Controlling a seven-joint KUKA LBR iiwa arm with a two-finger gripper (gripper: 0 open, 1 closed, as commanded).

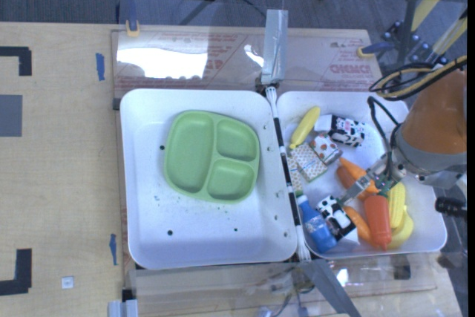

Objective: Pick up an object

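At lower right, the hand (365, 185) hangs among glossy plastic toys, its state unclear; a smooth three-compartment green plate (211, 156) lies centre-left.

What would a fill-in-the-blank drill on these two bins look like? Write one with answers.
1. The green divided plate lies in the ____ bin.
2. The plate has ____ compartments.
3. The arm's gripper is over the ____ bin, among the toys.
4. The banana is coloured ____.

Answers: left; three; right; yellow
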